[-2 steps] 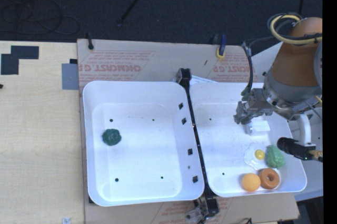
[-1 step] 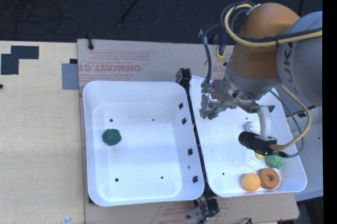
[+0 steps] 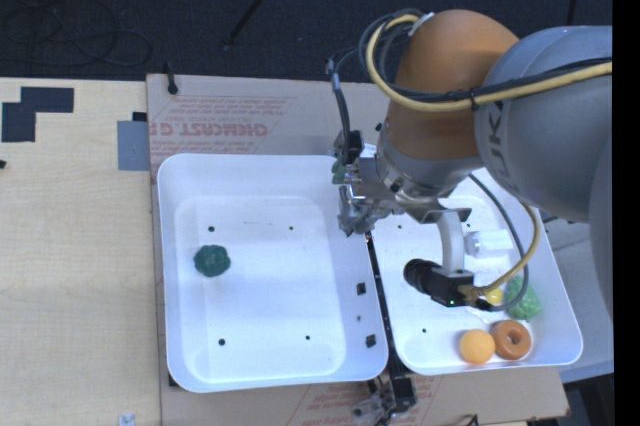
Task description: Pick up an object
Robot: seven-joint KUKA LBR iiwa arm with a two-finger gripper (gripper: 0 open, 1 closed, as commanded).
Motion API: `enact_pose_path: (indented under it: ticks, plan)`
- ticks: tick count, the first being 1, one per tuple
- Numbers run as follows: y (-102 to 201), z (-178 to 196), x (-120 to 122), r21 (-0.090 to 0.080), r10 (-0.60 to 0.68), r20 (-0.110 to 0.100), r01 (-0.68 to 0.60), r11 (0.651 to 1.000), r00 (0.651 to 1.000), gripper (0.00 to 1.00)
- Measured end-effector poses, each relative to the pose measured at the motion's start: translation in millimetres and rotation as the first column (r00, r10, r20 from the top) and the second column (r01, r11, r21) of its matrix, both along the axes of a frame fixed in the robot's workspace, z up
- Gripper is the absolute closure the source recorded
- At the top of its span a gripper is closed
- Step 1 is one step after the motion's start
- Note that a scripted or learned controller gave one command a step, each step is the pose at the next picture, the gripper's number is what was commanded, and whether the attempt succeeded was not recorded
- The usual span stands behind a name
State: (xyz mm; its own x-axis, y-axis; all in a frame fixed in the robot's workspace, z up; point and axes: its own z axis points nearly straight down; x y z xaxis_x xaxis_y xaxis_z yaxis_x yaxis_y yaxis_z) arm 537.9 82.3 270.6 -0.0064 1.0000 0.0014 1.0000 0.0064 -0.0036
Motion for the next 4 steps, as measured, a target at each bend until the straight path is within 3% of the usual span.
enact_pose_path:
  ticks: [1,2,3,4]
  plan:
    - [48.6,-50.1,39.5,-0.002,-0.004,0.001,0.004,1.0,1.0,1.0]
    - [120.1,-84.2,19.5,-0.002,-0.001,-0.004,0.001,1.0,1.0,1.0]
    - [162.1,-111.5,55.5,-0.002,-0.004,0.002,0.004,1.0,1.0,1.0]
    - [160.1,-82.8,-2.2,-0.003,-0.005,-0.004,0.005,1.0,1.0,1.0]
